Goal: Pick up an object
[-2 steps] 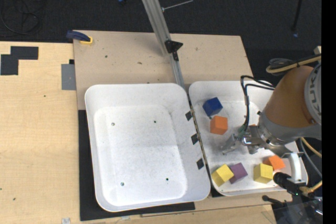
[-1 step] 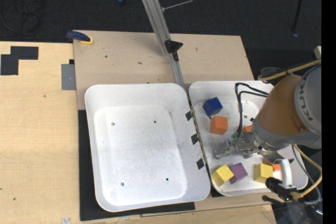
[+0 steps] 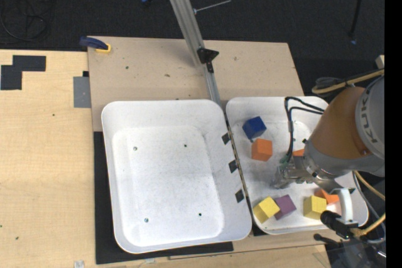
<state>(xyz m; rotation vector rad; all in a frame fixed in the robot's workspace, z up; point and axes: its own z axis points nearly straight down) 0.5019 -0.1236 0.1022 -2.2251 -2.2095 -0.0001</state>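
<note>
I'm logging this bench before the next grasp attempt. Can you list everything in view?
left bin: 1, white, left half of bench
right bin: 1, white, beside it
blue block: 1, right bin, far part
orange block: 1, just nearer than the blue one
yellow blocks: 2, right bin's near edge
purple block: 1, touching the left yellow one
aluminium bar: 1, silver, slanting behind the bins
arm: 1, orange band, over right bin
gripper: 1, grey, low in right bin

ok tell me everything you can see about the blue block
The blue block is a small cube, matte and foam-like, resting flat in the right bin near its upper left, slightly turned. Nothing touches it; the orange block lies just below it, apart. The gripper is lower down, well clear.
</note>
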